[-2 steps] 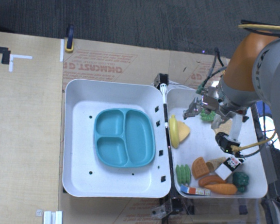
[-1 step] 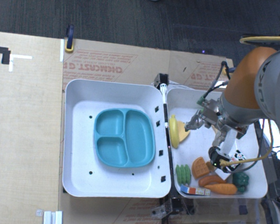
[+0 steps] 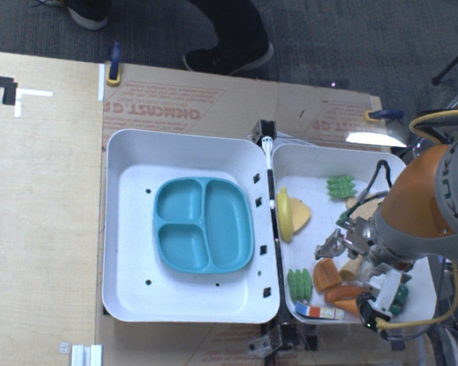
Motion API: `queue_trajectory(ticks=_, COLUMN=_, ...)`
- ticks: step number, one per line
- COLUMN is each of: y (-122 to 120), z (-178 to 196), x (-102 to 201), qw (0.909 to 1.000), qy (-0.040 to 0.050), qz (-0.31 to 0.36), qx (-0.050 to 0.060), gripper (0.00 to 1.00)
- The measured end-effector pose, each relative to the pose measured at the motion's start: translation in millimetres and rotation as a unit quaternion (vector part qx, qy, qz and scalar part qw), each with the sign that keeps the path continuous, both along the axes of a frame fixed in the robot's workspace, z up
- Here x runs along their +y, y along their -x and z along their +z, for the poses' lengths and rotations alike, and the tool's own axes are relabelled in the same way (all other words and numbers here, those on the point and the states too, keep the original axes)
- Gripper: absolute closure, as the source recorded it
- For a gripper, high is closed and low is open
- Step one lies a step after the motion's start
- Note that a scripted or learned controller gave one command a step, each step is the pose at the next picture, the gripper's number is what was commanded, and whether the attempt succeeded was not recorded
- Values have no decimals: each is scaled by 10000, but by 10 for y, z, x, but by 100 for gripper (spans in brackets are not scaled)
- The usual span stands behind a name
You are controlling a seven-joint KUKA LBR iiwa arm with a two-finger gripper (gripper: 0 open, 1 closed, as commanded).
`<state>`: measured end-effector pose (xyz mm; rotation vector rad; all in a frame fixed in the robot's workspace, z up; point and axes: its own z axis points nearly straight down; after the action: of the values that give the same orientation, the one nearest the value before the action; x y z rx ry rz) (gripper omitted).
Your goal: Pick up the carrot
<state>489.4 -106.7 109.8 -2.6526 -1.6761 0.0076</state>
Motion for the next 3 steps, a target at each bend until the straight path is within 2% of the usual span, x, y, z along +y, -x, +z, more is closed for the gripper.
queue_trajectory(ticks=1, y=112, z=-49, x=141, qw=9990, qy=-9, qz=458, qx=-9, gripper=0)
queue_trajectory(ticks=2, y=96, z=25, x=133, qw=9990, qy=-8, qz=443, qx=-2, gripper=100)
queue_trajectory(ticks=3, y=97, z=25, x=133, qw=9990, qy=-8, qz=446, qx=-2, gripper=0)
